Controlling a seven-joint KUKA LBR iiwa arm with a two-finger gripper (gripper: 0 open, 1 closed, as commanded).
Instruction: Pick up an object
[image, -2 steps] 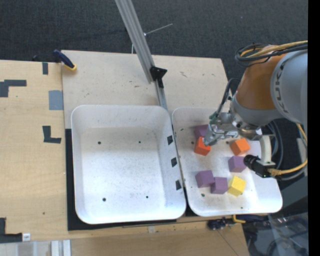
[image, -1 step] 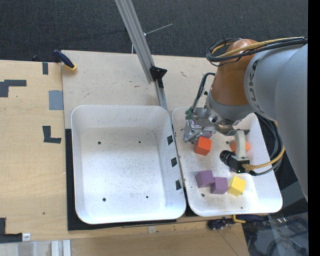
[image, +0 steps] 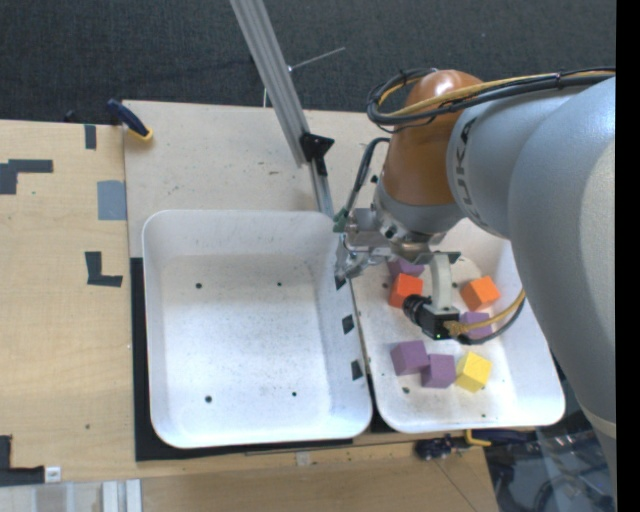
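My gripper (image: 349, 266) hangs from the grey and orange arm over the left edge of the right bin (image: 520, 395), close to the wall shared with the left bin. Just to its right lies an orange block (image: 405, 289) with a small purple piece (image: 411, 268) above it. A second orange block (image: 481, 292) sits farther right. Toward the bin's front lie two purple blocks (image: 408, 355) (image: 439, 371) and a yellow block (image: 474, 371). Nothing shows in the gripper's grasp.
The left bin (image: 170, 300) stands beside the right one, their walls touching. A slanted metal rail (image: 285, 95) runs from the top down to the bins' junction. A black cable fitting (image: 430, 318) hangs over the right bin's middle.
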